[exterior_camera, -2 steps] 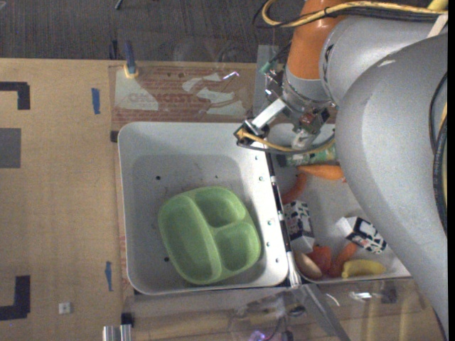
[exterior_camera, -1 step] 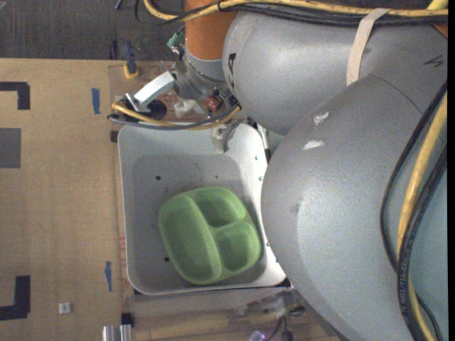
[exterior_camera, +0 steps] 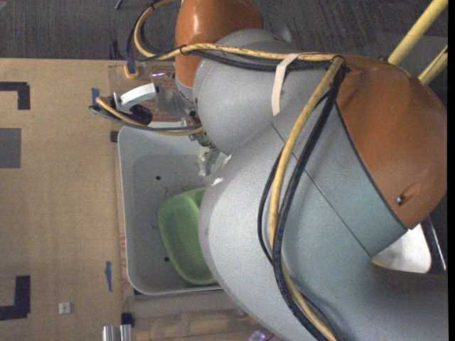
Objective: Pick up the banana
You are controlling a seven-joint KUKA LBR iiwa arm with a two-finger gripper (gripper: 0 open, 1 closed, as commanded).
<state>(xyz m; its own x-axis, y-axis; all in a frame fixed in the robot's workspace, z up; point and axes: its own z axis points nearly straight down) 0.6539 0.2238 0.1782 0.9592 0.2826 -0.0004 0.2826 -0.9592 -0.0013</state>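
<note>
Grey and orange, the arm [exterior_camera: 306, 190] looms over the white bin [exterior_camera: 138, 212] — we see a green bowl [exterior_camera: 181, 236] inside, but cannot tell the claw's state.

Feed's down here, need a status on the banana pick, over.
Arm low over white bin, blocking most of it. Banana unseen from here. Green bowl in bin, partly under arm.

The arm [exterior_camera: 320, 190] covers most of the white bin [exterior_camera: 138, 190], hiding its right side. The green bowl [exterior_camera: 181, 236] is half hidden beneath the arm. The arm runs off the right and bottom edges.
</note>
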